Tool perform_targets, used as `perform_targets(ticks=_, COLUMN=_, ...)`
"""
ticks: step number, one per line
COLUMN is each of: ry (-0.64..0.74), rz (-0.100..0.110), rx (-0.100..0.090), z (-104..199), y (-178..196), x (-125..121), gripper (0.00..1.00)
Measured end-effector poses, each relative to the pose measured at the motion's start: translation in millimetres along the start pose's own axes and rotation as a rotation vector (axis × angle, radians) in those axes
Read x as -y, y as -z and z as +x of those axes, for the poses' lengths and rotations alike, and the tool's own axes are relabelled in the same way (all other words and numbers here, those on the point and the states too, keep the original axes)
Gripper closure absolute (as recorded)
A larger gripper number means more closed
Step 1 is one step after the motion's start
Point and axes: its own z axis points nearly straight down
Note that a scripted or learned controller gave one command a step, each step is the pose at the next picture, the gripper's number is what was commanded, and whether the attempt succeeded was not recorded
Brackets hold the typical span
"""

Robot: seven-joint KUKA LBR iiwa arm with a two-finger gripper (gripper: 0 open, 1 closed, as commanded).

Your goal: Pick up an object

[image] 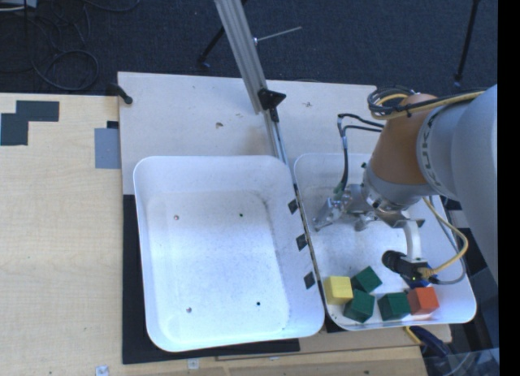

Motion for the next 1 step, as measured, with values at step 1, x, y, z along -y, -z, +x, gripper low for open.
perform_targets(ticks=1, ry=0.003, rz=-0.006, rx=0.001, z=-5.4, y=0.2, x=-59.8, gripper=0.00)
